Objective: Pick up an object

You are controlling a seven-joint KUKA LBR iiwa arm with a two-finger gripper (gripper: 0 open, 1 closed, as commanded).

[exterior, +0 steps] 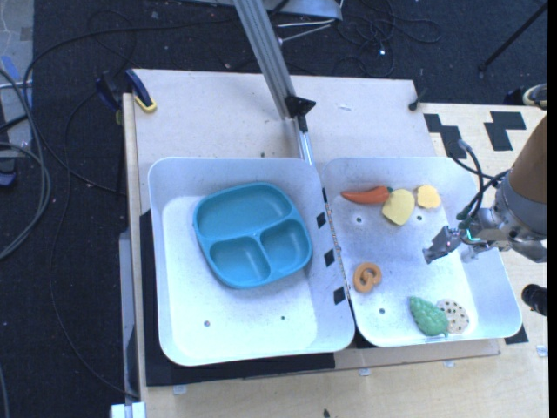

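- Whether the gripper (438, 249) is spread or closed cannot be made out; its dark tip is seen at a slant and small, and nothing is seen in its hold.
- The gripper is seen over the right bin (487, 273), above bare floor toward that bin's right side, with the grey wrist and arm (522, 207) reaching in from the right.
- The step in hand is judged to be the approach: no object has yet been lifted, and all of them lie on the bin floor.
- Nearest candidates are placed as follows: a green leafy piece (428, 315) and a speckled cookie (452, 315) touching each other near the front edge, below the gripper; a small orange pretzel (367, 277) to its left, standing alone.
- Farther back, a yellow pear-like piece (399, 206), a smaller yellow piece (428, 198) and an orange-red carrot (366, 195) are grouped near the rear wall.
- A choice of target and a descent squarely over it would be called for next; the pretzel is judged the easiest, being well apart from the rest.
- The green piece and cookie may be disturbed together, being in contact.
- In the left bin (174, 320) a blue divided tray (252, 233) lies, well apart from the gripper and no hindrance.
- A slanted metal pole (265, 46) crosses behind the bins, clear of the work.
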